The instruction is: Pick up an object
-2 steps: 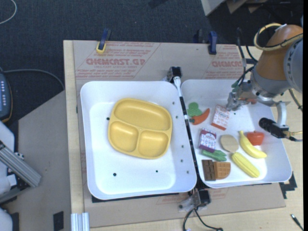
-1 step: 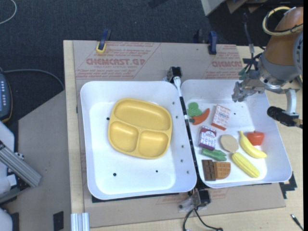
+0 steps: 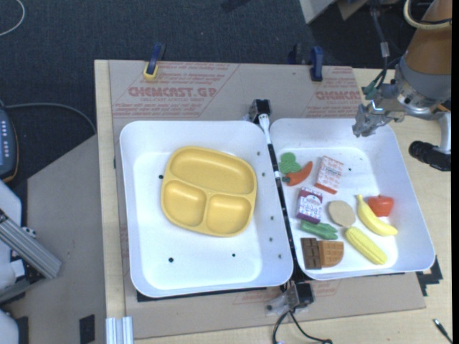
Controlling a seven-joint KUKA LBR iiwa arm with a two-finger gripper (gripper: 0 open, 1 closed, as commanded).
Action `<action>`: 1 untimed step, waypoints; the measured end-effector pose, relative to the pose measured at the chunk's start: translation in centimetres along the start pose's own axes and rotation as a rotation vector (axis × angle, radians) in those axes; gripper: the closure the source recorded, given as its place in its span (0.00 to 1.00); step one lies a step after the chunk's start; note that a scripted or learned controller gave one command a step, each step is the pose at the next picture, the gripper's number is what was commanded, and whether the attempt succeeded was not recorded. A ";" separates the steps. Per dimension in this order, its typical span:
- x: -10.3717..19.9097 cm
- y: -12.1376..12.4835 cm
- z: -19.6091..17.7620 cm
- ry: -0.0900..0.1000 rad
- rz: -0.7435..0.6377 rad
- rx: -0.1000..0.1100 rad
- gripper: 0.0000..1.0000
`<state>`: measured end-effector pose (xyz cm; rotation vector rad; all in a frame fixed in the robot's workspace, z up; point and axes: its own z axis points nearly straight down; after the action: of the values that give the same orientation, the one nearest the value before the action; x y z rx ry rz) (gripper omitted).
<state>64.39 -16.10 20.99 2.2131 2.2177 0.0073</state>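
The right bin holds several toy foods: a green leafy piece, an orange-red carrot, a red-and-white carton, a purple box, a tan cookie, a banana, a red pepper, a corn cob, a green pickle and a brown waffle block. My gripper hangs over the bin's far right corner, apart from all the items, with nothing seen between its fingers.
The left bin bears a yellow three-compartment plate. Clamps stand at the board's far edge. A black clip sits where the bins meet. The arm's orange band is at upper right.
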 end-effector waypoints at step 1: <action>0.0 0.1 -1.7 0.001 0.001 0.004 1.00</action>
<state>64.49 -16.11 22.65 2.2159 2.2193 0.0039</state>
